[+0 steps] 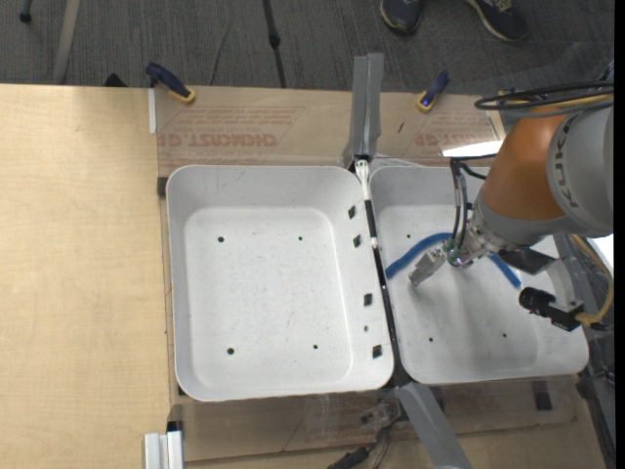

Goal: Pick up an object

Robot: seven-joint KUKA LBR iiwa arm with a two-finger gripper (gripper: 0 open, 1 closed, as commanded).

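Observation:
My gripper (428,267) hangs low inside the right bin (488,355), near its left half. A thin blue curved strip (402,258) lies on the bin floor, running from the bin's left wall up to the gripper. Another blue piece (509,273) shows on the far side of the wrist, and the arm hides whether the two join. The gripper tip sits right at the strip's upper end; I cannot make out whether it touches the strip.
The left bin (186,262) stands beside the right one, parted by a dark hinge rail (373,262). The orange-banded arm (527,179) covers the right bin's upper right. Clamps and a grey post (367,106) stand behind the bins.

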